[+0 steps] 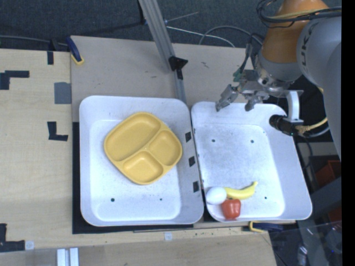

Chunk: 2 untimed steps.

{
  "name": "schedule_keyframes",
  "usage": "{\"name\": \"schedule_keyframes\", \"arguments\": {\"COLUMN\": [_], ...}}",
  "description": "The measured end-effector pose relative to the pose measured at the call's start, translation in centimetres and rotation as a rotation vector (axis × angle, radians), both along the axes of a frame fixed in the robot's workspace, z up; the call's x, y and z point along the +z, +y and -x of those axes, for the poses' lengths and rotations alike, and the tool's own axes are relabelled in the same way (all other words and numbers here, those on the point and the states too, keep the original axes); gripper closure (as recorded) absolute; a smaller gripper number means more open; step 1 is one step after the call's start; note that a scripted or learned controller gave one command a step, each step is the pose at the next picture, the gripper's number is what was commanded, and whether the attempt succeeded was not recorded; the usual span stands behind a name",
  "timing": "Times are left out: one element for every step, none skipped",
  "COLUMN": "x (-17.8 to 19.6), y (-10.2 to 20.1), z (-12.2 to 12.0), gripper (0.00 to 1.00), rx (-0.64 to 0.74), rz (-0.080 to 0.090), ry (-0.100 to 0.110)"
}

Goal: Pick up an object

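Two shallow white plastic bins sit side by side on the pale wooden counter [33, 148]. The left bin [94, 204] holds a yellow plastic plate with three compartments [143, 147], lying a little above the bin's middle. In the right bin [277, 165], three small things are clustered at the lower left corner: a white egg-shaped object [216, 195], a small yellow banana [243, 191] just right of it, and a red pepper-like toy [232, 208] touching both from below. The grey arm's gripper [236, 102] hangs at the upper edge of the right bin, well apart from that cluster. Its fingers [222, 103] are spread open with nothing between them.
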<state>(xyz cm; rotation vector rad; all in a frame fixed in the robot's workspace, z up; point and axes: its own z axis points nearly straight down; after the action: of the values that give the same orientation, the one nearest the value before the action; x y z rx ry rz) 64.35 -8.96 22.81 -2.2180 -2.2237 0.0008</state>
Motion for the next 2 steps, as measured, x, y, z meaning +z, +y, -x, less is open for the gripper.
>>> {"name": "schedule_keyframes", "arguments": {"x": [0.0, -6.5], "y": [0.0, -0.1], "z": [0.0, -0.1], "gripper": [0.00, 0.00], "rx": [0.000, -0.001], "rz": [0.000, 0.001], "ry": [0.000, 0.007]}}
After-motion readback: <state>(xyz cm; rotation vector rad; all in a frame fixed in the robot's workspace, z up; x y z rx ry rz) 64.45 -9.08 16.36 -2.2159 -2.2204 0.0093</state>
